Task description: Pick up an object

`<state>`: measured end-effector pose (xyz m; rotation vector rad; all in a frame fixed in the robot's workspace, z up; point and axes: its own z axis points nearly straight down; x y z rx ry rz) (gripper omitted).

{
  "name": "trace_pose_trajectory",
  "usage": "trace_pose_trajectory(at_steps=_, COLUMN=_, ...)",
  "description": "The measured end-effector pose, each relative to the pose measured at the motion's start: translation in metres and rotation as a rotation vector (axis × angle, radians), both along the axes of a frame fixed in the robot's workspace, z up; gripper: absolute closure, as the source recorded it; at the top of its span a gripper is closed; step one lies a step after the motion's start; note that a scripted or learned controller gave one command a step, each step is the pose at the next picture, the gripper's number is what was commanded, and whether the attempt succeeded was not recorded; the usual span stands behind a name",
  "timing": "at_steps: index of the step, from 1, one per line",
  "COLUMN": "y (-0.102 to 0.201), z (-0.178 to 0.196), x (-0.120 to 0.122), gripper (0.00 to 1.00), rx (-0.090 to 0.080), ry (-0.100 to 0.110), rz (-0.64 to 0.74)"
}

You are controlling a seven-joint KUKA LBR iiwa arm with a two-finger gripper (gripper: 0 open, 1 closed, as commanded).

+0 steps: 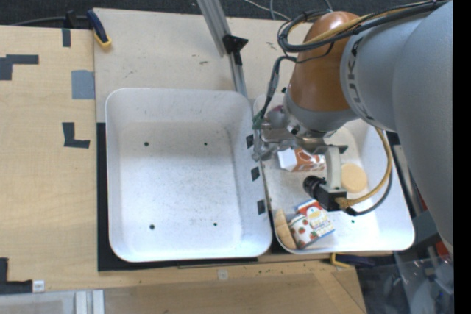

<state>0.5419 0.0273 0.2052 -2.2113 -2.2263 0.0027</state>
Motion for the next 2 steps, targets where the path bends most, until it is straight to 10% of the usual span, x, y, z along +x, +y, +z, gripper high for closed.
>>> trace_pose_trajectory(at_steps=2, y=0.073, z=0.019, x=0.001, gripper=1.00, rx=-0.001, ry=-0.003, rz=-0.002)
